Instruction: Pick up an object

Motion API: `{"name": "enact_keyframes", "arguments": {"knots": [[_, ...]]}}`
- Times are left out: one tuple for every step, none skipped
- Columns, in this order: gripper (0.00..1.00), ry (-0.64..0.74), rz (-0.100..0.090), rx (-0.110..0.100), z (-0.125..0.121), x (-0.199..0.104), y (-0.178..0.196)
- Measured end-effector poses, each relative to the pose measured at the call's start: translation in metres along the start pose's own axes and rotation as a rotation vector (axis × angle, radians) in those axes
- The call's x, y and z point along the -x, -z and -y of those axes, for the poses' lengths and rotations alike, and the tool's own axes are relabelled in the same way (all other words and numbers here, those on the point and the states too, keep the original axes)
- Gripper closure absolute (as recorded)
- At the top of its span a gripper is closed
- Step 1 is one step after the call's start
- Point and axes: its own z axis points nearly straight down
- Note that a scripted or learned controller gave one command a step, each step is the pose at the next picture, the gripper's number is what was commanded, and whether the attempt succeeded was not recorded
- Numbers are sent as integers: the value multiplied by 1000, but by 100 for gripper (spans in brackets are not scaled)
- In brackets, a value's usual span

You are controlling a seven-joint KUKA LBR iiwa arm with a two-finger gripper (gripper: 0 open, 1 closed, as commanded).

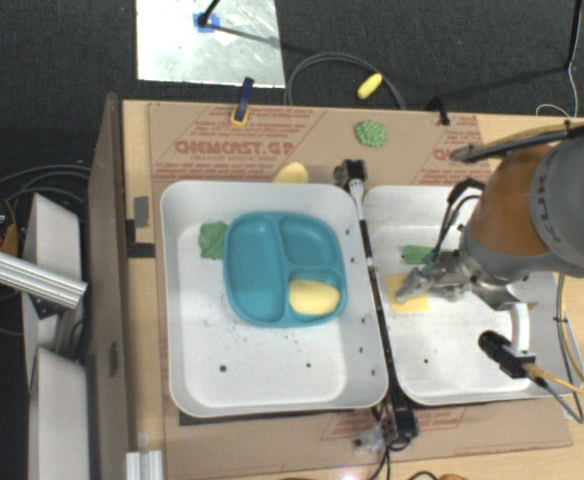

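Observation:
My gripper [414,286] is low in the right bin [452,383], near its left side, with the grey arm reaching in from the right. It sits directly over a flat yellow piece [410,303], which it partly covers. A small green object [417,255] lies just behind the gripper. In the left bin [262,383] sits a blue divided plate [262,268]. A yellow rounded object [314,296] lies in the plate's near right compartment. A green leafy piece [212,238] lies against the plate's left rim.
Behind the bins on the cardboard lie a yellow object [292,174] and a green round object [371,133]. The black divider [369,268] runs between the two bins. Cables loop behind the bench.

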Motion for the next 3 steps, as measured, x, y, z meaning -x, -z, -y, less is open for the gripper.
{"name": "enact_keyframes", "arguments": {"knots": [[0, 0, 0, 5, -74, -3, 3], [100, 0, 0, 1, -71, -2, 13], [100, -9, 3, 7, -60, 33, 116]]}}
